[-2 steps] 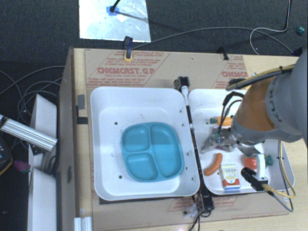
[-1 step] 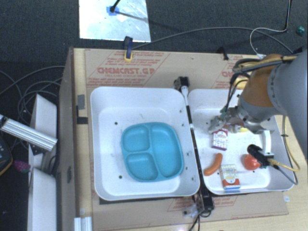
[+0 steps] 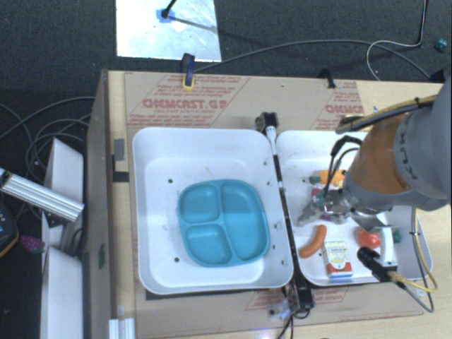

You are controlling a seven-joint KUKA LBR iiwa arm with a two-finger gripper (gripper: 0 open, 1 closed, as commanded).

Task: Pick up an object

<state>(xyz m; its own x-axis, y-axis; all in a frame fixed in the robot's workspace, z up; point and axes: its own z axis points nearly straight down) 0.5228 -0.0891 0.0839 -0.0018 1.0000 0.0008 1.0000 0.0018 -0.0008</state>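
My gripper (image 3: 316,209) hangs low over the right bin (image 3: 300,147), at its left-middle part, with the grey arm and its orange band (image 3: 378,164) above it. Just below the gripper lies an orange sausage (image 3: 313,241), slanted, apart from the gripper tips as far as I can see. To the right of the sausage is a small white box (image 3: 337,258) with red and blue print. A red object (image 3: 367,239) lies next to the arm. Small orange and green pieces (image 3: 320,179) peek out by the wrist. The arm hides the rest of the bin's middle.
The left bin (image 3: 162,147) holds a blue divided plate (image 3: 222,221). A black bar (image 3: 277,182) runs between the two bins. A yellow cable (image 3: 417,284) loops off the front right corner. Cardboard (image 3: 205,97) lies under both bins.
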